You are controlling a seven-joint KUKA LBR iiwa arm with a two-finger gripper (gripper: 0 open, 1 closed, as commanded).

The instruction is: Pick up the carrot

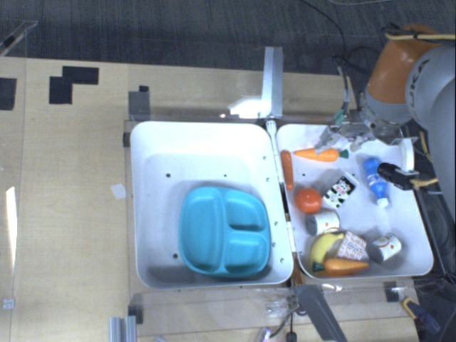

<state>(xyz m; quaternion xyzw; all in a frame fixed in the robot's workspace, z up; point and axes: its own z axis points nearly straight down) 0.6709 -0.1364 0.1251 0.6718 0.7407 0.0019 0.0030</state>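
I see the pincer (340,138) at upper right, just above the carrot (317,154). Its grip, I cannot tell.

The arm (420,70) was cut off by the right edge of the view, so only its orange band and part of the grey wrist showed. The end effector (349,135) sat just beside the carrot (317,154), near its green-tipped end, but its fingers were too small and blurred to read. At the near edge of the right bin (420,262), a second carrot (345,266) covered the lower part of the banana (324,247), and a crumpled packet (352,246) overlapped the banana's right side. The markings on the black-and-white box (339,191), right of the tomato (309,200), were too fine to make out.
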